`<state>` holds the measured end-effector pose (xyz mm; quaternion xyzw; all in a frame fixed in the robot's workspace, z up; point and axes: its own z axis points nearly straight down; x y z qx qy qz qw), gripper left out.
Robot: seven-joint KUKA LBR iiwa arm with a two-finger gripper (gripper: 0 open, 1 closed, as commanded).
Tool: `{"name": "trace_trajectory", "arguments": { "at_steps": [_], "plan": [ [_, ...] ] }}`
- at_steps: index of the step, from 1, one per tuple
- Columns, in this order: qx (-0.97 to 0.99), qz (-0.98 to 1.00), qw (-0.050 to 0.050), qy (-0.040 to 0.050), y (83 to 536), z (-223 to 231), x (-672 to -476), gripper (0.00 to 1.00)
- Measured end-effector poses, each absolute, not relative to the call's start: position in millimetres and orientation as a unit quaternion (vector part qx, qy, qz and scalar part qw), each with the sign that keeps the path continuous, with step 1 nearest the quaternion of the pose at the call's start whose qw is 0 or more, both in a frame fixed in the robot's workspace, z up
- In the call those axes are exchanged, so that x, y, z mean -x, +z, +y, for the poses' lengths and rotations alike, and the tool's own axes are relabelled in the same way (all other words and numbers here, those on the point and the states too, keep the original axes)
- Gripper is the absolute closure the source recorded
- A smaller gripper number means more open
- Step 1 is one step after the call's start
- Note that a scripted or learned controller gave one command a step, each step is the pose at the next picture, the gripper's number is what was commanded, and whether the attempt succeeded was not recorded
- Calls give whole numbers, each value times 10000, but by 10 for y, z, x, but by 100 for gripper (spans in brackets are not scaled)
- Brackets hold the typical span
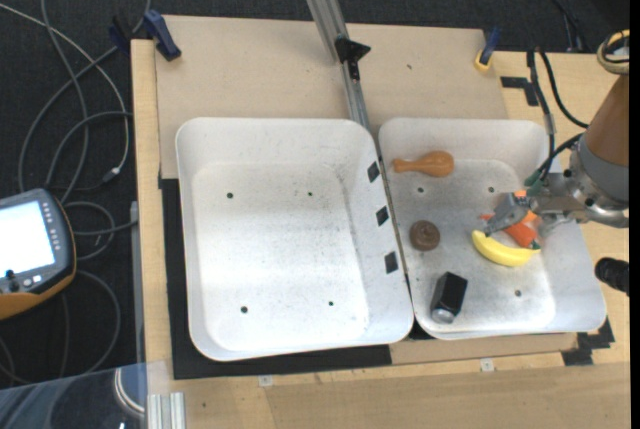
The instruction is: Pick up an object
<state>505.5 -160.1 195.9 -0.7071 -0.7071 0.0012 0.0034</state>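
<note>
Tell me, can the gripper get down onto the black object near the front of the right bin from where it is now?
Probably yes. The black object lies alone on the right bin floor, apart from the banana and brown disc, with open space above. The gripper hovers nearby.

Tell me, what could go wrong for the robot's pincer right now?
The pincer sits right over an orange thing that touches the banana, so it might bump or drag the banana, or pinch both at once. The orange thing is partly hidden under it, so the grab may slip.
</note>
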Motion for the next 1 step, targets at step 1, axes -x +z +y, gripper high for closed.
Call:
{"name": "trace_trajectory", "arguments": {
  "at_steps": [1],
  "plan": [
    [7072, -7070, 36, 15, 1431, -1639, -5137, 0]
  ]
}}
